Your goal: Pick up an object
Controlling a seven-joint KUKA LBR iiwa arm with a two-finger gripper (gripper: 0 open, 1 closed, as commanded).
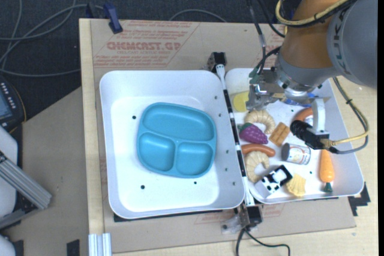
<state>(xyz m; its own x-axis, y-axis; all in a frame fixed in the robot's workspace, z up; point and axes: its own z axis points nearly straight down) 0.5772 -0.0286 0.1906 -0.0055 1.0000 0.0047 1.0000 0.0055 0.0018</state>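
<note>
Over the right bin (351, 174) I see the gripper (260, 95) above packed toy food (259, 135), grip state can't tell w/ certainty; crowding may cause a miss or double-grab.

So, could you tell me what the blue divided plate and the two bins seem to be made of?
Blue divided plate: likely moulded plastic, matte, with soft rounded compartment edges. Left bin and right bin: apparently thin white plastic, smooth, slightly glossy, with rounded corners.
</note>
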